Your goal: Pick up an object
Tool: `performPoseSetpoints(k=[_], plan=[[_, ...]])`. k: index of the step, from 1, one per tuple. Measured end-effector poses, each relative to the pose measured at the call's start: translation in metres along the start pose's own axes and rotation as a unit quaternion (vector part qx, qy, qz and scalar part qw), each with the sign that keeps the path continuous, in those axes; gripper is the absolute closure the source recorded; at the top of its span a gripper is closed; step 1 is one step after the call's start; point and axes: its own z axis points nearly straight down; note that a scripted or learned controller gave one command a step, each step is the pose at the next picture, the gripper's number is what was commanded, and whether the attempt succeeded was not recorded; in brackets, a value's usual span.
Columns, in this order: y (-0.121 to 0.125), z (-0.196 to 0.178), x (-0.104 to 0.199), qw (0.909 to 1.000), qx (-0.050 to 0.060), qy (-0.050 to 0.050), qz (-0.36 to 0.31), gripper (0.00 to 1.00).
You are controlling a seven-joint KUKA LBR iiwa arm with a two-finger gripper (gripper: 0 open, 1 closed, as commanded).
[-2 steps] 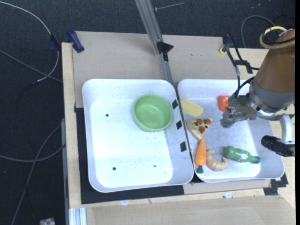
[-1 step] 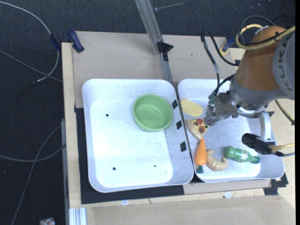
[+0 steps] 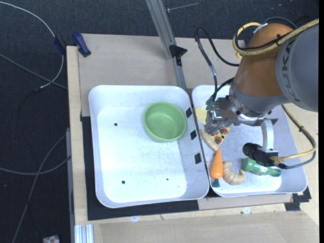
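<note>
- Setting: dark carpet floor w/ thin white cables at left; light wooden counter (image 3: 126, 59) carries two shallow white plastic bins side by side, on a black mat.
- Left bin (image 3: 126, 176): holds a round light-green plastic bowl (image 3: 164, 121), upright, near the bin's upper right part. A few small dark specks on the bin floor.
- Right bin (image 3: 288, 181): holds the clutter, all in its left and lower part.
- Orange plastic carrot (image 3: 216, 164) lies against the bin's left wall, tip pointing up.
- Tan curled piece, shrimp-like (image 3: 234, 174), just right of the carrot's lower end, touching or nearly so.
- Green cylindrical toy w/ a black end (image 3: 259, 167) lies near the lower right, just beside the tan piece.
- Pizza-slice toy, cream w/ red/dark dots (image 3: 215, 137), sits above the carrot, partly under the gripper.
- Pale yellow item (image 3: 201, 115) at the bin's upper left edge; shape unclear.
- Grey arm w/ orange band (image 3: 260, 65) comes in from the right, over the right bin.
- Gripper (image 3: 218, 119) is low over the pizza-slice toy. Can't tell if it is spread or pressed together; metal parts and cables hide that.
- Grey metal bar (image 3: 162, 19) runs from top centre down to betw. the bins.
- Blue clamp (image 3: 80, 43) at the counter's upper left corner.
</note>
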Motion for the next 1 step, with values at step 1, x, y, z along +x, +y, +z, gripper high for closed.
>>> performPoseSetpoints(k=[1], plan=[[0.0139, -0.0002, 0.0531, 1.0, -0.001, -0.001, 0.0, 1.0]])
